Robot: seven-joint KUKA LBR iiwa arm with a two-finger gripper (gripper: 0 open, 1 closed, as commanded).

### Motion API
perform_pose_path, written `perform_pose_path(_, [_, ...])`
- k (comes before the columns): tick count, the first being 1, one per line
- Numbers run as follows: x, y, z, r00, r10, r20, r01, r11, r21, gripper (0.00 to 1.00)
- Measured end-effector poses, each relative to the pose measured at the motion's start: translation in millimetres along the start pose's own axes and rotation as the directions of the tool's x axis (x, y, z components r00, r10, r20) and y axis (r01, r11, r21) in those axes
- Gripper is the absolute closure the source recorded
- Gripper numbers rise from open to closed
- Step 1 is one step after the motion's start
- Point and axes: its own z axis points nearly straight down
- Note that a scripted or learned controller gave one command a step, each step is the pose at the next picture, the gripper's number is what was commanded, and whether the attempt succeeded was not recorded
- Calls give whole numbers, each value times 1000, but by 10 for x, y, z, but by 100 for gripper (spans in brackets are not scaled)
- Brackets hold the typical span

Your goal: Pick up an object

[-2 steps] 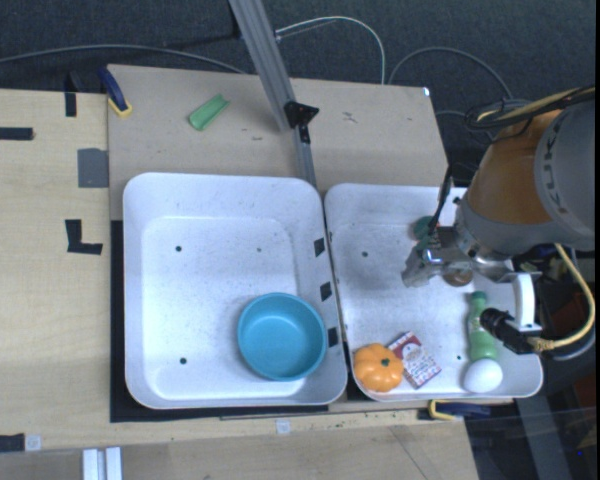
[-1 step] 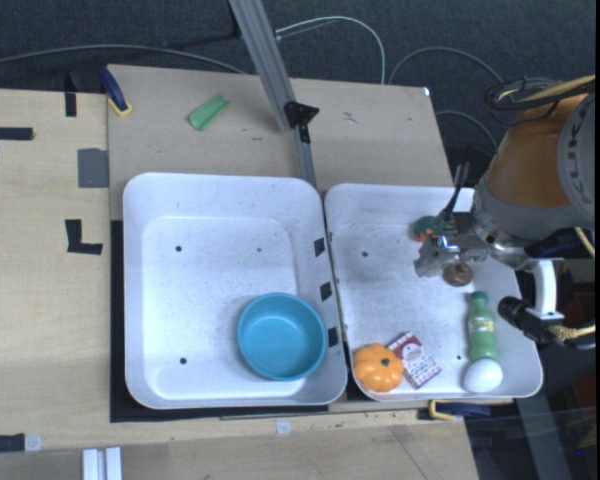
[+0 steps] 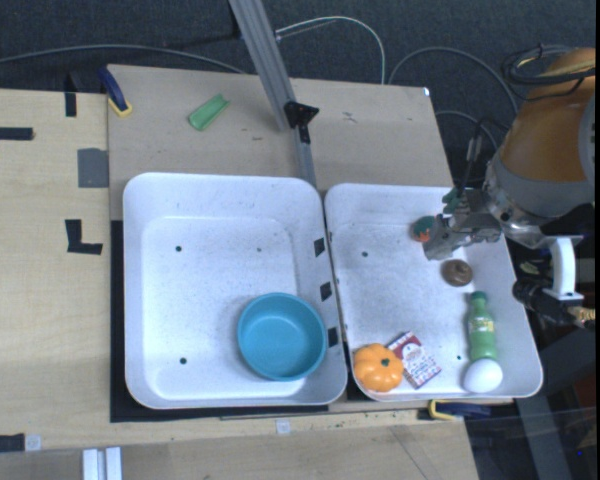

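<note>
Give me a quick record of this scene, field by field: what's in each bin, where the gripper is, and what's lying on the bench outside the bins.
left bin: blue bowl near its front right corner
right bin: small pumpkin, red and white packet, green bottle, white egg-shaped object, brown round object
gripper: over the right bin's back right area, by a small dark green object
grasp: cannot tell
bench outside bins: green block behind the left bin

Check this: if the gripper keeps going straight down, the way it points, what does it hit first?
Most likely the small dark-green object by the gripper, or else the right bin's floor. Depth is unclear from this slanted view.
</note>
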Motion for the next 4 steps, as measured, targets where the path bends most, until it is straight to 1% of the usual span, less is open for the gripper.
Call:
perform_pose_path(1, [495,233,163,1000,-3,-2,3,1000,7,100])
perform_pose_path(3, [1509,636,408,1000,-4,-2,4,1000,6,100])
perform_pose_path(4, [1969,914,464,1000,-3,-2,3,1000,6,100])
